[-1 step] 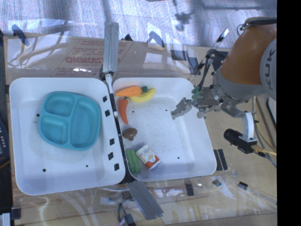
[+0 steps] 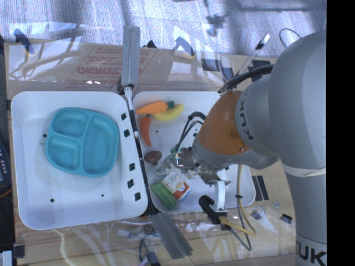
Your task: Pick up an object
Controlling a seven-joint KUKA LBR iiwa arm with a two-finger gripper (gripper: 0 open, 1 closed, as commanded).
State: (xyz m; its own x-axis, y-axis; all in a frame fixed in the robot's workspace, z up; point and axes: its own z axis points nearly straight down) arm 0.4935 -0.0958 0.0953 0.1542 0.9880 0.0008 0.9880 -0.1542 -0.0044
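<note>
On the left sits the left bin point(image 2: 22, 165), a flat white tray. In it lies a blue plate point(image 2: 82, 141) with three little sections. Nothing sits on the plate.

Next comes the right bin point(image 2: 166, 209), touching the first one along the middle. At its top edge lie a carrot point(image 2: 152, 107) and a yellow banana point(image 2: 170, 112), close together. Just below them is a small orange pepper point(image 2: 146, 129). Lower down is a little brown thing point(image 2: 153, 157), round like a nut. Near the bottom edge lies a small box point(image 2: 171, 191), green at one end and white with a picture at the other.

Over this bin hangs the gripper point(image 2: 184, 162), on the big grey and orange arm that comes in from the right. It is low, just above the box and near the brown thing. I cannot tell how its tip is set, because the arm covers it.

The box looks like the thing to pick up. To do it well, I think the gripper should go straight down over the middle of the box, stay off the bin wall, squeeze gently, then lift slowly
</note>
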